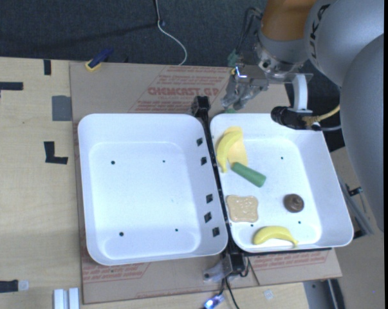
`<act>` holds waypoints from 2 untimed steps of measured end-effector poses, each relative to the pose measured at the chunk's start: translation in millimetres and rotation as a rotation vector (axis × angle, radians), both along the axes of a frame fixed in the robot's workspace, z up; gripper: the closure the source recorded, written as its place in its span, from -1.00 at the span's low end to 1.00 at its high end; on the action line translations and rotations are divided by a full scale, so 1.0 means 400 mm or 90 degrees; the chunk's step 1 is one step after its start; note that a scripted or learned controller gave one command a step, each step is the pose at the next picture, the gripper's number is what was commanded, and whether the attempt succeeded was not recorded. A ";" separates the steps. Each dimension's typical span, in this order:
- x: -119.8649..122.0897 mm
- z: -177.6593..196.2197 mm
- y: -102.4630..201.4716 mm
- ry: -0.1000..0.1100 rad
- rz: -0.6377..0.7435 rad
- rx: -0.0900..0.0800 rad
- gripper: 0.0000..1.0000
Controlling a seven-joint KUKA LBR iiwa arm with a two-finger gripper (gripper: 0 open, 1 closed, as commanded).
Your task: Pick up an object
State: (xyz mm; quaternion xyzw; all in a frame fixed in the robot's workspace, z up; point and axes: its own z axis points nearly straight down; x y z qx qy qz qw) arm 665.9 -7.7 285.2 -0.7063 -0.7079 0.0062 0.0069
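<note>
- You are looking at the pincer [240,94] hanging just past the far rim of the right bin [309,140], with nothing between its fingers; whether they are apart or together, you cannot tell from this slant.
- You are risking a clip on the bin's rim or on the black clamp [201,105] just beside the pincer if it is dropping straight down from here.
- You are seeing the nearest candidates just below the pincer: a yellow banana piece [230,148] touching a green cylinder [248,173], so a grasp there is likely catching both or pushing one aside.
- The banana piece is looking curved and smooth, pressed close to the bin's left wall, which is leaving little finger room on that side.
- Farther from the pincer, a tan toast slice [242,208], a small brown round thing [294,203] and a second banana [274,235] are lying apart; the flat toast is looking hard to pinch.
</note>
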 end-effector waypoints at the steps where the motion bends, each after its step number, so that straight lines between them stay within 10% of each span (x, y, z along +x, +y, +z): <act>1: -0.117 0.290 0.029 -0.016 0.001 0.000 1.00; 2: -0.177 -0.210 0.133 -0.001 0.001 -0.001 1.00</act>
